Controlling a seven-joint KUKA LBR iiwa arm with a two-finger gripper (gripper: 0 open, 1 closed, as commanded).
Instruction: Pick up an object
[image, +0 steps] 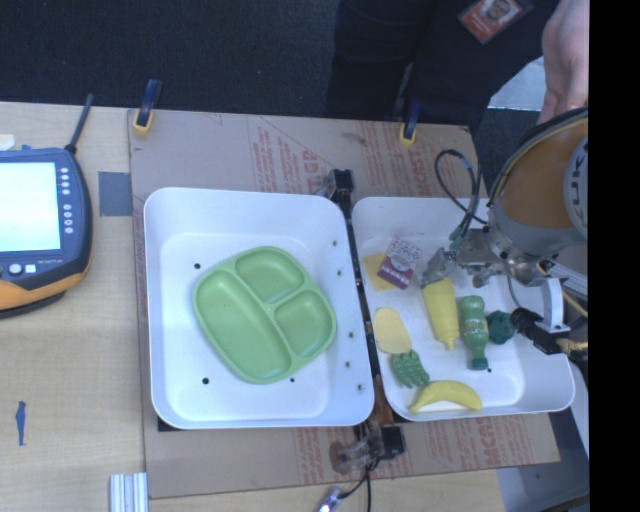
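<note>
The right bin (530, 398) holds several small toys: a yellow bottle-shaped piece (441, 312), a green bottle (473, 332), a banana (446, 397), a green leafy piece (408, 369), a pale yellow oval (391, 330), a yellow wedge (373, 270) and a small printed packet (402, 261). My gripper (446, 264) hangs low over the bin's upper middle. It is just above the yellow piece and right of the packet. No object shows in its grasp. The arm's grey and orange wrist (540, 195) covers the bin's upper right corner.
The left bin (175, 395) holds a green divided plate (264, 313). A control tablet (35, 225) lies at the bench's far left. Cables (462, 180) loop above the gripper. A black part (540, 335) of the arm reaches over the right bin's right side.
</note>
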